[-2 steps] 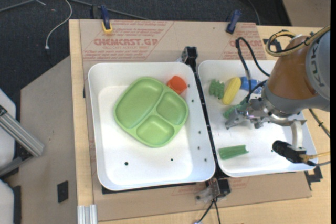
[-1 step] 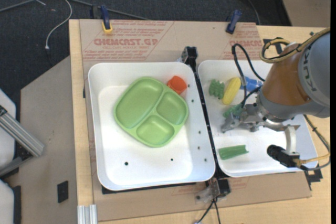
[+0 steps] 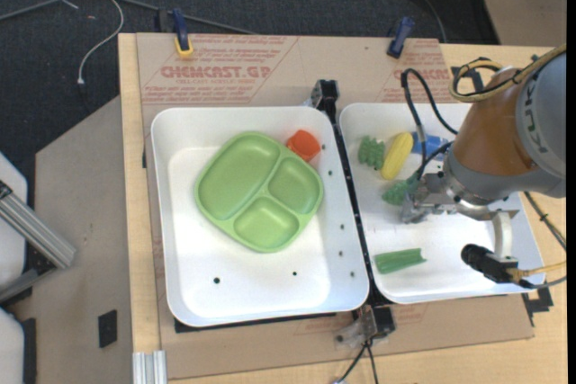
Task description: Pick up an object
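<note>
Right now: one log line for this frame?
arm over right bin | gripper down by small green item | grasp unconfirmed | green divided plate, orange item in left bin

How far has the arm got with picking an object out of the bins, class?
Done: the gripper is down in the right bin, beside a small green object. In hand: nothing visibly held. Left: grasping and lifting. The yellow object, green block and orange object all lie untouched.

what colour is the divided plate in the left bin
Light green. The plate lies in the left bin, clearest in the overhead camera view.
</note>
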Controlling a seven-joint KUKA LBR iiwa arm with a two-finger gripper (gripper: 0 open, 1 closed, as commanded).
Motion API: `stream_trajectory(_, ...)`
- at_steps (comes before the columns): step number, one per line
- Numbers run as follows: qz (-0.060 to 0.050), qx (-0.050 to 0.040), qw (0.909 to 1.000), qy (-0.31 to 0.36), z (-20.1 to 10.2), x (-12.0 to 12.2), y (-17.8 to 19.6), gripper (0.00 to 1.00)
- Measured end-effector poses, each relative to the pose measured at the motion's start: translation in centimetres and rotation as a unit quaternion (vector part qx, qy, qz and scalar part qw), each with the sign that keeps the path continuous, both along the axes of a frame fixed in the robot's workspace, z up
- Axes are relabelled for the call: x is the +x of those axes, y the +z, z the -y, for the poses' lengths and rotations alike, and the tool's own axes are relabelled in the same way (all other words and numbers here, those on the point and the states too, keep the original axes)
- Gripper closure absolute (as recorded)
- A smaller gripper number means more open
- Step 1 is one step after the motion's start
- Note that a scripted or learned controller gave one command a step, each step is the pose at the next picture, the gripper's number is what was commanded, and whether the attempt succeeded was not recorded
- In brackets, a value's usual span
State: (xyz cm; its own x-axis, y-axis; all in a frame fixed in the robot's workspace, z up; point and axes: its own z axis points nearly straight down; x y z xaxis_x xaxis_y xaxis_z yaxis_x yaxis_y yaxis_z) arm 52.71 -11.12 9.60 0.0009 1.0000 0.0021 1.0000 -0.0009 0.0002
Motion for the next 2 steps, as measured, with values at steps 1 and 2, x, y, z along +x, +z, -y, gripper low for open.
stream_trajectory(1,0.003,-0.0017,1.0,0.001,-0.3,0.4,6.3,1.0)
stream_trajectory(2,0.004,-0.002,1.0,0.001,0.2,0.7,12.6,1.0)
